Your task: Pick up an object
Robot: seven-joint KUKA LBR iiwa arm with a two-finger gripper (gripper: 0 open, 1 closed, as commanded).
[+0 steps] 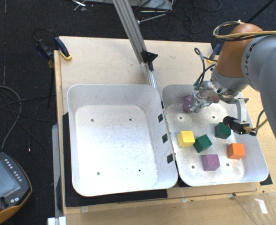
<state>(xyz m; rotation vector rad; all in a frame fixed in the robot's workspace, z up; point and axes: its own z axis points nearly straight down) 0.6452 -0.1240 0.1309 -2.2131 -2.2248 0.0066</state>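
The table [110, 55] lies beneath everything, and on it the empty-looking left bin [81, 97] sits well off to the pincer's left, while the right bin [255, 172] lies directly under the arm. The grey arm [269, 60] comes in from the right, and its pincer [199, 101] hangs low over the far end of the right bin, touching or just above a purple block [188, 103] at its left side. Whether the pincer is apart, together or clamped on that block cannot be told, since the wrist hides the tips. Nearer the camera than the pincer lie a yellow block [186, 138], a green block [203, 143], a second purple block [210, 162], an orange block [236, 150] and another green block [222, 131]. The likely trouble: the purple block seems off-centre to the pincer, so a closing grip may only nudge it toward the bin wall and lift away with nothing. No brand, label or writing is readable anywhere.
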